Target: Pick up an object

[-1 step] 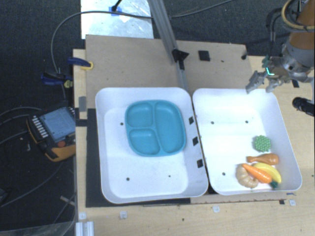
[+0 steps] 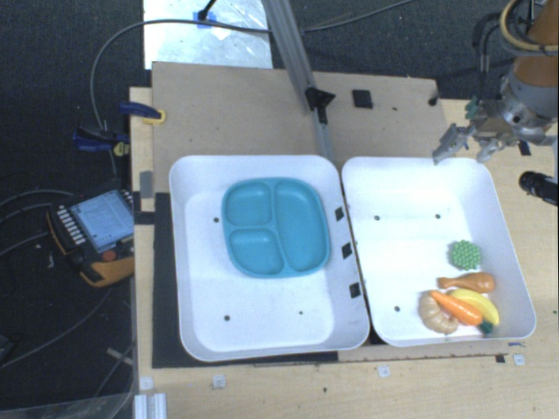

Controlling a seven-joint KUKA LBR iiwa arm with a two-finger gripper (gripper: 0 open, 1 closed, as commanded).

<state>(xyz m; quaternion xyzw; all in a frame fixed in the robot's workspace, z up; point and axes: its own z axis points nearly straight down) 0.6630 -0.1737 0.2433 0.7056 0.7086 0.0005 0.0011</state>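
Camera view: gripper (image 2: 465, 143) poised above the right bin's (image 2: 410, 201) far rim, jaws spread with nothing between, presumably readied for descent. Toy foods (image 2: 460, 302) lie clustered well apart, toward the near corner.

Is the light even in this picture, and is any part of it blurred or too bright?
Camera view: the two white bins are brightly lit, nearly washed out; a reflective patch at the top glares; the end effector looks slightly soft; the toy foods are sharp, with faint shadows.
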